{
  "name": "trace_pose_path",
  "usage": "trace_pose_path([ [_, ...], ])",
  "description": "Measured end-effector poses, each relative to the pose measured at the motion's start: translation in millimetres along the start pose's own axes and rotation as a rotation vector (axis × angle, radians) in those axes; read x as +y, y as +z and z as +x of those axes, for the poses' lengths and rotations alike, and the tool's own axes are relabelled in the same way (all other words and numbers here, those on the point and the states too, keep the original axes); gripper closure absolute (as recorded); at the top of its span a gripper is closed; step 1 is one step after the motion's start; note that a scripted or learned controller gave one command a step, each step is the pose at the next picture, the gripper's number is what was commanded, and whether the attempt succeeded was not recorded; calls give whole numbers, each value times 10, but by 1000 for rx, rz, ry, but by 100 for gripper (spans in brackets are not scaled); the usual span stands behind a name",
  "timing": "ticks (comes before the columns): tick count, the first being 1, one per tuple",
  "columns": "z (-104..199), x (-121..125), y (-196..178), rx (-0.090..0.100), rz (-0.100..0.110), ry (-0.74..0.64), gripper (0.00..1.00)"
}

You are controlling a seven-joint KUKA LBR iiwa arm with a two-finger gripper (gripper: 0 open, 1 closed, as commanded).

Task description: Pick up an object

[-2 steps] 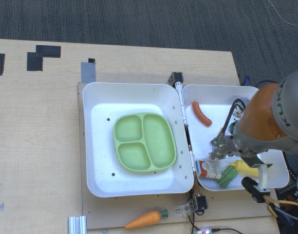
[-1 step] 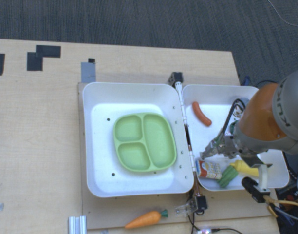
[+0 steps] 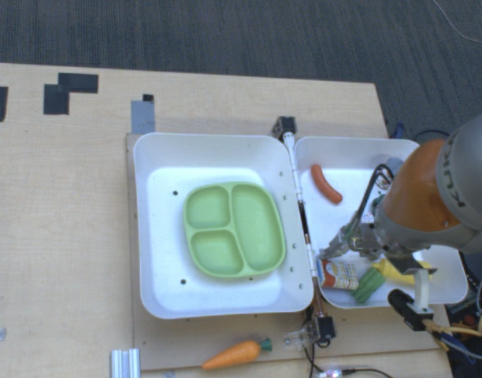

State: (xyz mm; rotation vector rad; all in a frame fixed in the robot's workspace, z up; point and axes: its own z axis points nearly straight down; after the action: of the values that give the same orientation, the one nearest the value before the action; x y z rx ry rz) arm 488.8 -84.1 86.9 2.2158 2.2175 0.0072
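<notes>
Bench [image 3: 68, 211] of pale wood runs across the left, smooth and matt, with dark tape patches near its far edge. Next comes the left bin [image 3: 146, 290], glossy white plastic with rounded corners, and in it a light green divided tray [image 3: 235, 230] with three shallow compartments. Below the bins a toy carrot [image 3: 235, 354] lies on the wood, orange and tapered. Further right, the right bin [image 3: 454, 286] holds a small reddish sausage [image 3: 328, 184] near its far side and, at its near edge, a printed packet [image 3: 341, 274], a green piece [image 3: 368, 284] and a yellow piece [image 3: 396, 271], all close together. The gripper [image 3: 335, 250] sits low over that cluster, just above the packet; whether it is parted or closed I cannot tell. The step looks like the reach into the pile, so the next move likely calls for closing on one item, then lifting clear.
</notes>
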Motion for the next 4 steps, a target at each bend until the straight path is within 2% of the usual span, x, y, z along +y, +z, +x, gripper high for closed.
trace_pose_path([
  [1, 3, 23, -114, 0, -6, -3, 100],
  [2, 4, 22, -113, 0, -5, -2, 0],
  [3, 12, 0, 0, 0, 0, 0, 0],
  [4, 16, 23, -114, -1, -6, -3, 100],
])
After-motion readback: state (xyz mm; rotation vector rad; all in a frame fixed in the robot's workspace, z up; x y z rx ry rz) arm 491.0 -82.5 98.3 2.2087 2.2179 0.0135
